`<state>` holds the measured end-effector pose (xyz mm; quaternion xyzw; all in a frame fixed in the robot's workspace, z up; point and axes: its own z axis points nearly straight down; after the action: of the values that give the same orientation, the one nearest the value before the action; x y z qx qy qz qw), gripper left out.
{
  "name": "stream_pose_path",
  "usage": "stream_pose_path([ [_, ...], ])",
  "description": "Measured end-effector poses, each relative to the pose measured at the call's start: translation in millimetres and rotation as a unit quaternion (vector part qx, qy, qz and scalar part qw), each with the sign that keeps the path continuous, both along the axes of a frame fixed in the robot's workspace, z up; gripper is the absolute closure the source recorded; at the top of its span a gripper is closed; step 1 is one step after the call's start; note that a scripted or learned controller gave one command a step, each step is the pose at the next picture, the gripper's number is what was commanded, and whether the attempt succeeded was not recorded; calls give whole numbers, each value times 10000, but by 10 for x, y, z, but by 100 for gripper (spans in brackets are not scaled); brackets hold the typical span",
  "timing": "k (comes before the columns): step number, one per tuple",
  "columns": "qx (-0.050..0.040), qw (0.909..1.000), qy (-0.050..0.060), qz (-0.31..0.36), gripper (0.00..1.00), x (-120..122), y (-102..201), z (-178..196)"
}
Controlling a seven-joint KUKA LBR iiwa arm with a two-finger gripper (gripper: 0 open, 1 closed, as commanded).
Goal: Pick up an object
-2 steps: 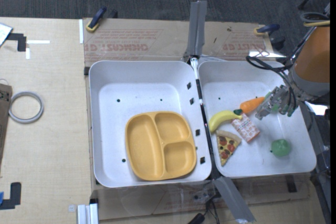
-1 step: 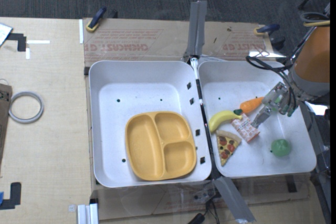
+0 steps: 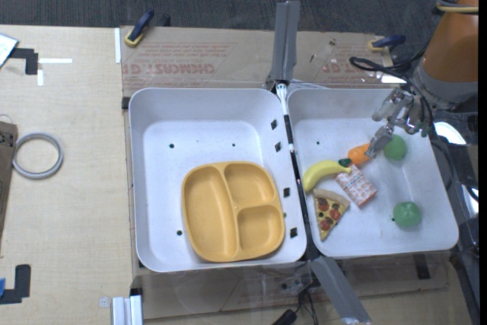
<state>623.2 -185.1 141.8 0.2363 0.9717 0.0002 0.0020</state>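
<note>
Two shallow white bins side by side on the bench (image 3: 68, 87), left bin (image 3: 152, 125) and right bin (image 3: 335, 110) touching along a shared middle edge. In the left bin, a yellow divided plate (image 3: 232, 211) lying flat toward the near side, three compartments facing up. In the right bin, a cluster near the centre: a banana (image 3: 323, 173) curved along the left, a small orange carrot-like piece (image 3: 359, 154) just beside its upper end, a red-and-white packet (image 3: 357, 187) touching the banana's lower side, and a pizza slice (image 3: 329, 213) just below, pointing toward the near rim. One green ball (image 3: 396, 149) toward the far right of that bin, a second green ball (image 3: 408, 214) well apart from it near the near-right corner. Grey arm with orange band reaching in from the right, tool (image 3: 380, 139) hanging low over the right bin between the orange piece and the upper green ball, close to both. Cannot tell whether the tool is apart or together; nothing visibly clamped. Off to the left on the bench, a tape roll (image 3: 36, 155) lying flat
</note>
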Motion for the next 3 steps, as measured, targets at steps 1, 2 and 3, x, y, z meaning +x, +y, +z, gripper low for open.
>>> stream_pose_path([
  [1,-15,9760,-19,2179,0,118,420,-451],
  [2,3,9821,16,1886,0,-556,59,294],
  [3,-4,9506,-5,3105,0,59,85,219],
])
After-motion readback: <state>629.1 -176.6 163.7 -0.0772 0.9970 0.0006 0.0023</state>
